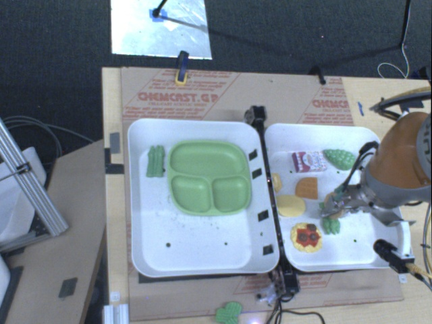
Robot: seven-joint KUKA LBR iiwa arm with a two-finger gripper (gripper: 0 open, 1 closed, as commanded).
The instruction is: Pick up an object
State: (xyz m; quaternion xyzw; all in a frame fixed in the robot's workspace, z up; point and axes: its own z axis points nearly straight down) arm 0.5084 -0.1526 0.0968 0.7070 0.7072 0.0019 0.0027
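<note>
I see toys crowding my pincer (335,206) in the right bin (351,258): pizza (306,237) just left-below, bare floor beyond below.

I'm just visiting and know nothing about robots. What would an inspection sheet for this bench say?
Surface: bench with a left bin and a right bin.
Job's things: pizza toy, orange block, yellow piece, small carton, green leafy toy.
Clutter: divided green plate, green bean toy.
Grippers: gripper low in right bin; grip unclear.
Cables: by bench's near edge.
Surroundings: dark floor, shiny sheet.
</note>
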